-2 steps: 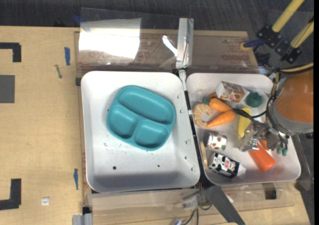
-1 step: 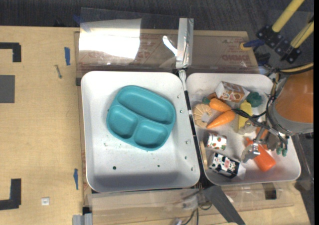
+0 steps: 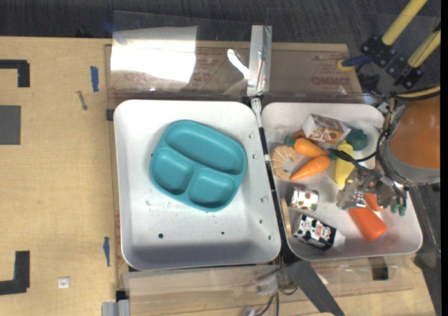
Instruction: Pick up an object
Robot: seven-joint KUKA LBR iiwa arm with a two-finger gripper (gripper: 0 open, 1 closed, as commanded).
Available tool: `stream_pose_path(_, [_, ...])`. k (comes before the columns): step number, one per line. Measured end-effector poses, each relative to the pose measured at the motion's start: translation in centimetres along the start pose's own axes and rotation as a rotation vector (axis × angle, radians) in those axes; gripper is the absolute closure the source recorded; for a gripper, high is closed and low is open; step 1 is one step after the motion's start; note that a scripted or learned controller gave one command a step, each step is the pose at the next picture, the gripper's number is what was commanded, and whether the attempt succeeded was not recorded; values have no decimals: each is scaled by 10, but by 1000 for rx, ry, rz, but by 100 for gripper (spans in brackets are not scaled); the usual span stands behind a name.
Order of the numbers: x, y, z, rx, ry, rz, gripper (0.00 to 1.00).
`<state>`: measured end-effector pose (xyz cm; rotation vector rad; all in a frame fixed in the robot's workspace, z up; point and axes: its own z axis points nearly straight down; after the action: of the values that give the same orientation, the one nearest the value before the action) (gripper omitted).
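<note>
Two bins: your claw (image 3: pixel 360 195) hangs in the right bin (image 3: pixel 413 241).
Claw state: you cannot tell.
Nearest target: orange cylinder (image 3: pixel 369 222), just below-right of the claw, long axis diagonal.

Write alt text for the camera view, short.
The robot's hand is low in the right bin, among toy carrots, small cartons and an orange cylinder. The left bin holds a teal divided plate.
</note>
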<state>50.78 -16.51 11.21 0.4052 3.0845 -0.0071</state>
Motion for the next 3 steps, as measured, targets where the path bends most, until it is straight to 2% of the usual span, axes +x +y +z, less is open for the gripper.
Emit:
stream_pose_path(1, [-59, 42, -132, -4, 12, -161, 100])
stream_pose_path(2, [-57, 41, -126, -4, 24, -160, 0])
stream_pose_path(3, [-53, -39, 0, -2, 19, -173, 0])
